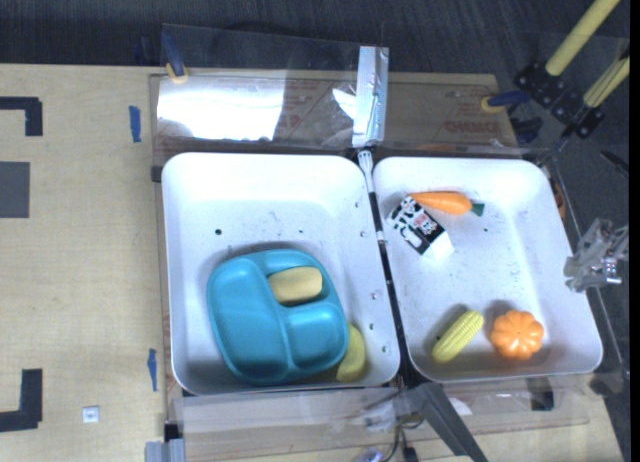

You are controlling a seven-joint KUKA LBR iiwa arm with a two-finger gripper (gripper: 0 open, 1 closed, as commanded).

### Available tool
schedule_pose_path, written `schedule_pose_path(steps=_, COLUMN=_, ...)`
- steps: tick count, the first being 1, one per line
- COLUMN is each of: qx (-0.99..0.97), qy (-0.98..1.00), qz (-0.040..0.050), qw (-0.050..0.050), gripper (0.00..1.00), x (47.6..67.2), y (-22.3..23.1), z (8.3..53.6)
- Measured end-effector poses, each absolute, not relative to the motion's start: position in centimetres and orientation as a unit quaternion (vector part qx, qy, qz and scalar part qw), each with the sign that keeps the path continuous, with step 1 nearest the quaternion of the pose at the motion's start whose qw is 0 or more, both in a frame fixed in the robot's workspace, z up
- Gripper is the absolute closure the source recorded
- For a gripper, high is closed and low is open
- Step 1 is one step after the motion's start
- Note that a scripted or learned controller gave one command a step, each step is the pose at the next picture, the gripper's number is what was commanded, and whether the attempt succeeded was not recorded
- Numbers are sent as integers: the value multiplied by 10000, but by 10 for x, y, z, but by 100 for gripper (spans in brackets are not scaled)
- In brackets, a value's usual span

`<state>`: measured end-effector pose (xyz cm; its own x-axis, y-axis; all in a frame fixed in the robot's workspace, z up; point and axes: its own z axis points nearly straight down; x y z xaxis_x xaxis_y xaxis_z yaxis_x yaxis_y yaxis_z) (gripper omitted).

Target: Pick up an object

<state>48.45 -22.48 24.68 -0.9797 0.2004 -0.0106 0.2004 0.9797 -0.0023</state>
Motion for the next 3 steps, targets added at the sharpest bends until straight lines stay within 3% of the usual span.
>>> schedule_pose_path(steps=1, qx=-19, qy=10000, qz=-9, qw=43, gripper=100, x=503, y=-223, z=251)
schedule_pose_path(steps=2, qx=-362, qy=9993, qz=0, qw=18, gripper=100, x=506, y=-200, z=250)
schedule_pose_path(steps=3, qx=-363, qy=9993, qz=-22, qw=58, gripper=100, x=504, y=-224, z=318)
